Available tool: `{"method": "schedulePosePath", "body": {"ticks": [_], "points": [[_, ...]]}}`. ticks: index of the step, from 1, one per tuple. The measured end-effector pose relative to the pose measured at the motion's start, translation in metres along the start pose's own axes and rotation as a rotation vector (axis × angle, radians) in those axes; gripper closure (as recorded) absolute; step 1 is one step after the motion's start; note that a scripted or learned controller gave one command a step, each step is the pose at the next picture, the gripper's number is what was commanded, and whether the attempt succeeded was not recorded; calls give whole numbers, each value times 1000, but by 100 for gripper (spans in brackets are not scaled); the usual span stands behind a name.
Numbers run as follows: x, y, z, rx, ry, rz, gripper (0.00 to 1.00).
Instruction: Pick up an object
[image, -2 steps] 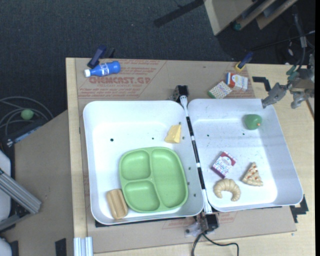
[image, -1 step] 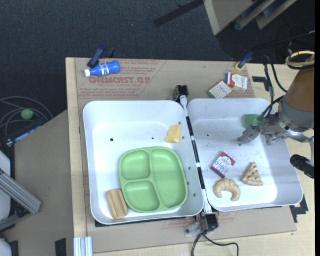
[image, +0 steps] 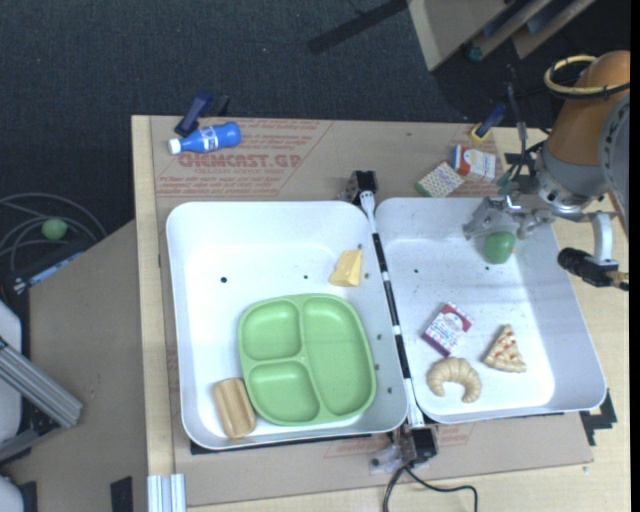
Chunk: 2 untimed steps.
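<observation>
Bench (image: 150, 300): carries two shallow white bins side by side, with small clutter along its far edge.
Left bin (image: 190, 290): holds a green divided plate (image: 305, 358) toward its near edge, a tan bread piece (image: 233, 407) in the near-left corner, a yellow cheese wedge (image: 347, 268) by its right wall.
Right bin (image: 560, 330): croissant (image: 454, 377), pizza slice (image: 505, 351) and a small pink packet (image: 447, 328) lie near its near edge.
Arm (image: 585, 130): reaches over the right bin's far-right corner.
Gripper (image: 503, 226): low over a green round object (image: 497, 246); whether it is spread or closed cannot be told.
Progress: judged at the approach or grasp stage; the lift looks not yet done.
</observation>
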<state>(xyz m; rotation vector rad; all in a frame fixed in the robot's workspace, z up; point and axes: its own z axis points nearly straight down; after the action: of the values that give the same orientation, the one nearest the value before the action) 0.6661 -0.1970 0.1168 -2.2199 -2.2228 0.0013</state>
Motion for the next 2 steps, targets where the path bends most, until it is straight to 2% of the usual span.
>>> {"method": "schedulePosePath", "body": {"ticks": [1, 2], "points": [[-7, 0, 32, 3, 3, -1, 0], [-8, 1, 21, -2, 0, -1, 100]]}}
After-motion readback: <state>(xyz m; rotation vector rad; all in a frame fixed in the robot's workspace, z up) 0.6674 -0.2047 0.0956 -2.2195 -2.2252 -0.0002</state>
